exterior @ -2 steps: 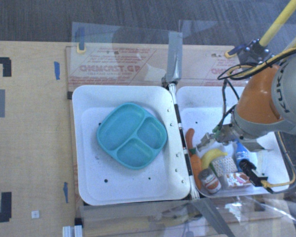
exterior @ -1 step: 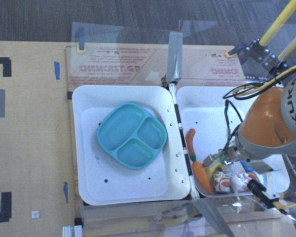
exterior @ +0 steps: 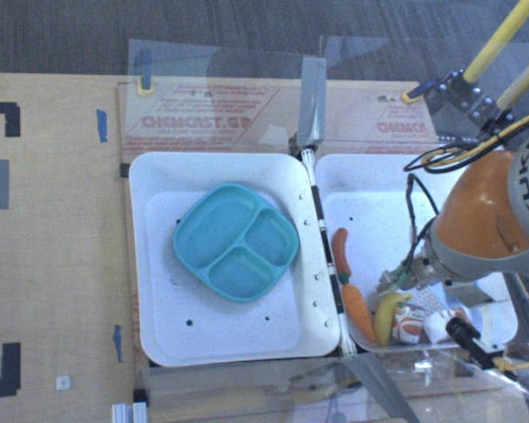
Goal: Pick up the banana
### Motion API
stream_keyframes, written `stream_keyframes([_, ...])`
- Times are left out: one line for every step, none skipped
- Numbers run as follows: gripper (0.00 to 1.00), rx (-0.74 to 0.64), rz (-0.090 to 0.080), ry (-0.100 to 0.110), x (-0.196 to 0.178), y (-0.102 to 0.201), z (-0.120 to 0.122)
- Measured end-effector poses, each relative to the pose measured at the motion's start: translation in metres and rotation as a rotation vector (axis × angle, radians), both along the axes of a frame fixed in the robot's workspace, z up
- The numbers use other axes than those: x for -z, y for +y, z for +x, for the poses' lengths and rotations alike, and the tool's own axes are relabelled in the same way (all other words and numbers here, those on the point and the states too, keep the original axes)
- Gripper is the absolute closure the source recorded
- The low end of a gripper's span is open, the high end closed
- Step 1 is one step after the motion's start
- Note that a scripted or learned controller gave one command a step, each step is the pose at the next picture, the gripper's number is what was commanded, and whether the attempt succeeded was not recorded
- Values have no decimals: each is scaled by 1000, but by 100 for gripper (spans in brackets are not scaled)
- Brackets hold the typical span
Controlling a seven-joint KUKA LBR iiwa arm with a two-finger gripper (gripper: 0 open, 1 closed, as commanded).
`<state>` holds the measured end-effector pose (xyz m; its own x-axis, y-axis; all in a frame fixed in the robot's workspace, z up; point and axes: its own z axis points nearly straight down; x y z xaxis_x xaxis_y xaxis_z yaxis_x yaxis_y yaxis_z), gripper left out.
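Yellow, the banana (exterior: 385, 315) lies just below and left of my claw (exterior: 406, 280), with the carrot (exterior: 359, 313) crowding its far side. I should descend straight, straddling its middle, avoiding the carrot.

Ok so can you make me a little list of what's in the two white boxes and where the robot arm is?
left bin: a blue divided plate
right bin: banana, carrot, a thin red-orange thing, some packets, all near the front
banana: beside the carrot, lying in the bin
arm: over the right bin, right above the banana
gripper: close to the banana
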<state>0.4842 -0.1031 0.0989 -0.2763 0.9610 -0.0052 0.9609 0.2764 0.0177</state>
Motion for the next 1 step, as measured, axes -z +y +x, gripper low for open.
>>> stream_keyframes([0,0,-1,1,0,0,0])
